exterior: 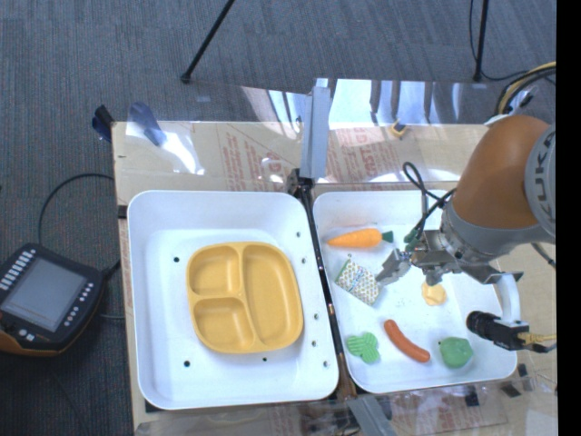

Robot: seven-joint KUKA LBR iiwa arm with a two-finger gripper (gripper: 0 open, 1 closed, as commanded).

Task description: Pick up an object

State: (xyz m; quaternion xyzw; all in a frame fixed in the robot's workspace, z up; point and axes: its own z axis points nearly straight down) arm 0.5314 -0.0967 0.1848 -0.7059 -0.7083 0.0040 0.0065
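Nearest, smooth white bins (154, 216); one holds a yellow three-part plate (243, 295). "KUKA" marks the arm (508, 180). Gripper (398, 267) jaws' state: cannot tell.

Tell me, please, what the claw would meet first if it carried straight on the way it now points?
Probably the patterned packet: the claw points left and downward at it, with little gap showing between them. Height above the right bin is unclear from this slanted view, so it might pass over.

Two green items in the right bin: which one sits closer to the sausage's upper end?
The green piece at the sausage's left, by the bin's inner wall; the rounder green one lies beyond its lower end.
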